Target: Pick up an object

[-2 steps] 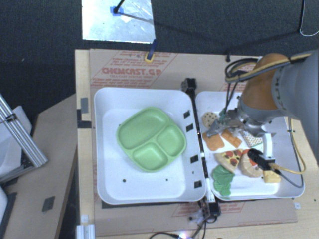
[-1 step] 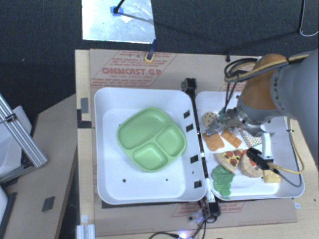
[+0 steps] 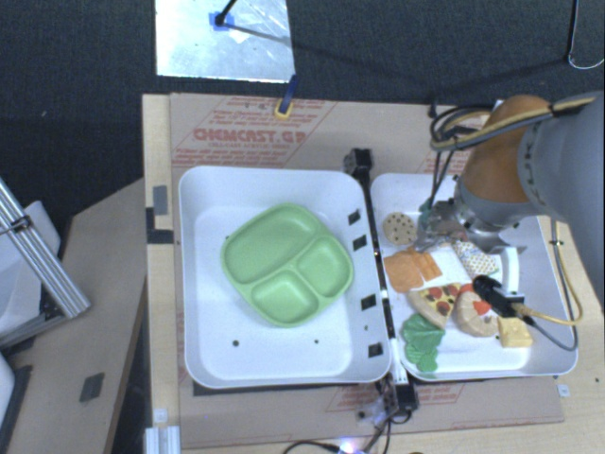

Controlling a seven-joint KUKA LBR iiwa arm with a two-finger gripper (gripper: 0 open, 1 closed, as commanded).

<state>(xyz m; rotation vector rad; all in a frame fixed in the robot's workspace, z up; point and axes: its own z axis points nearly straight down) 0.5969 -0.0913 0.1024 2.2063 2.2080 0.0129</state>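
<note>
A green divided plate point(image 3: 287, 265) with 3 compartments is lying in the left bin point(image 3: 203, 282), filling the middle of the frame's left-centre, while a row of small black clips is running down the divider between the 2 white bins on the worktop point(image 3: 248, 133). In the right bin point(image 3: 548, 348), at the frame's right-centre, toy food items are lying crowded together: a round chocolate-chip cookie point(image 3: 400, 226) near the bin's upper left, an orange slab point(image 3: 411, 270) just below it, a green leafy piece point(image 3: 421, 340) at the lower left corner, a pizza slice point(image 3: 440, 301) beside a pale bread-like piece point(image 3: 475, 318), and a yellow cheese wedge point(image 3: 515, 332) toward the lower right. The grey arm with its orange band point(image 3: 496, 164) is reaching in from the right edge, and its gripper point(image 3: 437, 223) is hanging low over the upper part of the right bin, just right of the cookie and above the orange slab. Whether the jaws are open or closed cannot be told from this angle, and nothing is visibly lodged between them. A patterned item point(image 3: 473, 253) is lying just under the wrist.
</note>
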